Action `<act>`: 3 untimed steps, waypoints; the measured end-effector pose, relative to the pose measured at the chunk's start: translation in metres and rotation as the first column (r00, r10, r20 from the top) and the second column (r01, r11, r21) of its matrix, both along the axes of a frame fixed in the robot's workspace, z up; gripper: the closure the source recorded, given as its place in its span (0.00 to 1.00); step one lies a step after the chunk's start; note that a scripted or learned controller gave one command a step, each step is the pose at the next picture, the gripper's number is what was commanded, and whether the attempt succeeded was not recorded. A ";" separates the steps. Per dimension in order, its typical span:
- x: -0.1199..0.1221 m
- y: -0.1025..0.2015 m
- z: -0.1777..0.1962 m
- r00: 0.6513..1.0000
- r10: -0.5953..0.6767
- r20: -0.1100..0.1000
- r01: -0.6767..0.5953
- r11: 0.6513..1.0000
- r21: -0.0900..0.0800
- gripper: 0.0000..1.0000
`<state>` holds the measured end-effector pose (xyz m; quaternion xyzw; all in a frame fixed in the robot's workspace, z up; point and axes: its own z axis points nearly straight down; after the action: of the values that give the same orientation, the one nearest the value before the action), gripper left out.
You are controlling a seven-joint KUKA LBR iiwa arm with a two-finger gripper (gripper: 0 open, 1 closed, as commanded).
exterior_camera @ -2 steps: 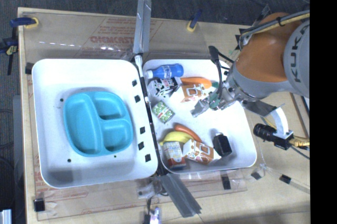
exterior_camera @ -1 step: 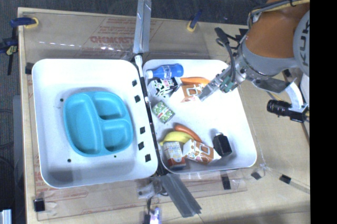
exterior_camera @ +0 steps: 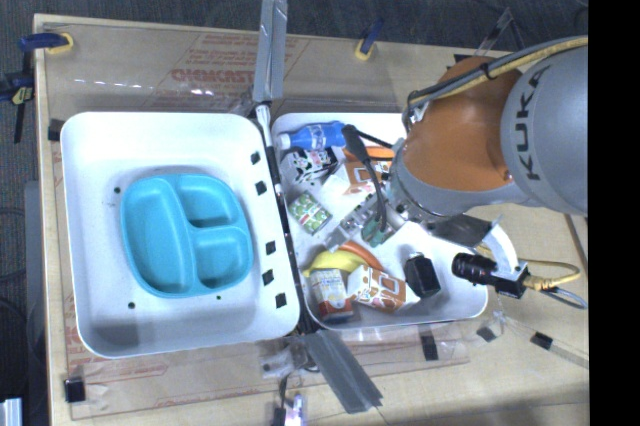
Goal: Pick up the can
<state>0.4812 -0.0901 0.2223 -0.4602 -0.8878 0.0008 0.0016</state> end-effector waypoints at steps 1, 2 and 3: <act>-0.005 -0.017 -0.050 0.985 -0.171 0.000 0.171 0.985 0.000 1.00; 0.023 -0.017 -0.116 0.998 -0.060 -0.001 0.060 0.998 0.001 1.00; 0.069 -0.036 0.034 0.976 0.219 0.005 -0.219 0.976 -0.002 1.00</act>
<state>0.5498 -0.1263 0.2565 -0.3596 -0.9331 0.0003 -0.0010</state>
